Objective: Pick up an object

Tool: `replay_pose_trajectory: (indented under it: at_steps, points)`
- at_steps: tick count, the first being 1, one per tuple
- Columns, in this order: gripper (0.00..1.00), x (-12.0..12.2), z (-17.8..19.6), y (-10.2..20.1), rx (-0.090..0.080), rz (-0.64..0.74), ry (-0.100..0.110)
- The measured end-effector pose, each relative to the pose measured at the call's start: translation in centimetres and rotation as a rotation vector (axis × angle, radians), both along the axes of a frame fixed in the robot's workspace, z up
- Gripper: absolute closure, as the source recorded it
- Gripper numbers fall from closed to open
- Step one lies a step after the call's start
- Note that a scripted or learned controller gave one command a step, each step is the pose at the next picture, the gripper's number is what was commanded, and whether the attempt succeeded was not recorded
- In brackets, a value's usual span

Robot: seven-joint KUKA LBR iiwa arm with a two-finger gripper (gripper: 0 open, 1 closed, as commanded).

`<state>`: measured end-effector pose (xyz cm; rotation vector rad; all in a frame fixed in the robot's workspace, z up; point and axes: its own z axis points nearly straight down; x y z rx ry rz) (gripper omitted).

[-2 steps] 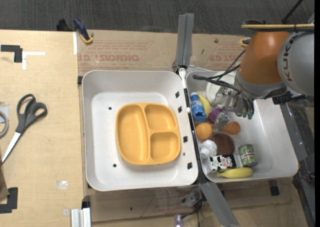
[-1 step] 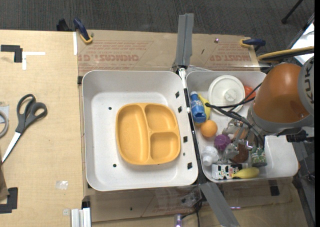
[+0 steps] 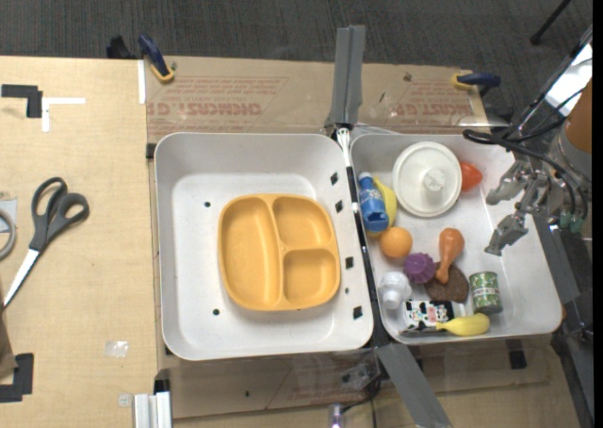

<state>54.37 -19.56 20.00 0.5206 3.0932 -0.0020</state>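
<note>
Closest to the front of the right bin (image 3: 528, 327) lie a yellow banana (image 3: 468, 324) and a small black and white toy (image 3: 426, 313), touching each other. Just behind them stands a green can (image 3: 484, 291), with a brown lump (image 3: 450, 286) and a purple ball (image 3: 420, 268) beside it. A toy drumstick (image 3: 449, 249) leans over the brown lump, and an orange ball (image 3: 397, 243) sits to its left. Further back are a blue bottle (image 3: 371, 203) with a yellow thing under it, a round white lid (image 3: 428, 179) and a small red thing (image 3: 470, 174). My end effector (image 3: 516, 212) hangs over the right edge of this bin, fingers spread apart, with nothing between them. In the left bin (image 3: 188, 256) a yellow tray (image 3: 280, 252) with three parts lies flat. Scissors (image 3: 42, 223) rest on the worktop (image 3: 85, 322) far to the left.
</note>
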Motion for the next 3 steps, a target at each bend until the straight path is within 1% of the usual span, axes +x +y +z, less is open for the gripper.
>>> replay_pose_trajectory:
  at_steps: [1, 2, 3]
  points:
    - [0.0, 0.1, -10.6, 1.6, 0.0, 0.024, -0.002]
    - [0.0, 0.6, -10.6, 7.5, 0.003, -0.145, 0.001]
    - [0.0, -0.4, -0.4, 0.7, 0.001, -0.231, 0.0]
